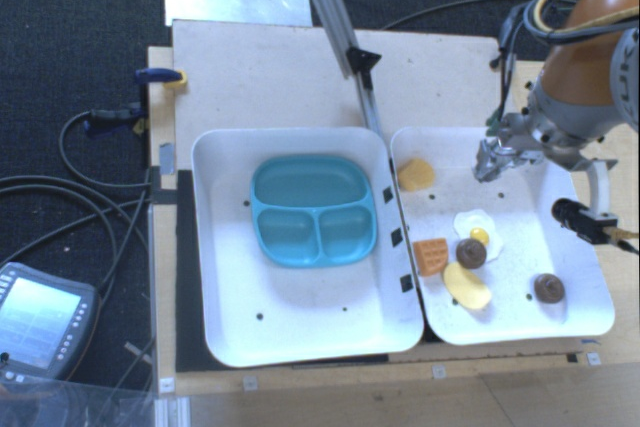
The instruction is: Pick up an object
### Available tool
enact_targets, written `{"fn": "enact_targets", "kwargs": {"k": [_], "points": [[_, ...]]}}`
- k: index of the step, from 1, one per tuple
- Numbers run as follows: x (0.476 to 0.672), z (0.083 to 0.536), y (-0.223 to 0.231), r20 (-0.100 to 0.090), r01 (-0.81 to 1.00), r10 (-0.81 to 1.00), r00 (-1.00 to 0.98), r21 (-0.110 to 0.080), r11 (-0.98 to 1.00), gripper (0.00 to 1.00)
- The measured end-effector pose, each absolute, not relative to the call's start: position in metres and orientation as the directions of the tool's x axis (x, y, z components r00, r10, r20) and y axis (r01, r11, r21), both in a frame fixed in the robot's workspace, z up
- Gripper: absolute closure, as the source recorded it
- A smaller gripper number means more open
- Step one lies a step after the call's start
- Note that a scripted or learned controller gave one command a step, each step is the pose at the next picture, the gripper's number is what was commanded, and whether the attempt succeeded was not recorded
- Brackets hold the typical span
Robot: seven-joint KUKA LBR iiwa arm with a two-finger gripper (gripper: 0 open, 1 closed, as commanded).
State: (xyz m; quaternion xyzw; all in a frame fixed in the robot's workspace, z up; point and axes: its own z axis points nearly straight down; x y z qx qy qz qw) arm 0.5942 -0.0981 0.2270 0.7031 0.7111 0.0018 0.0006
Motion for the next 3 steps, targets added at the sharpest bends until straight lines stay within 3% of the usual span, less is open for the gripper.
{"fn": "enact_targets", "kwargs": {"k": [3], "points": [[0.61,0.25,0.062,0.003,1.0,1.0,-0.012,0.004,0.012,1.0]]}}
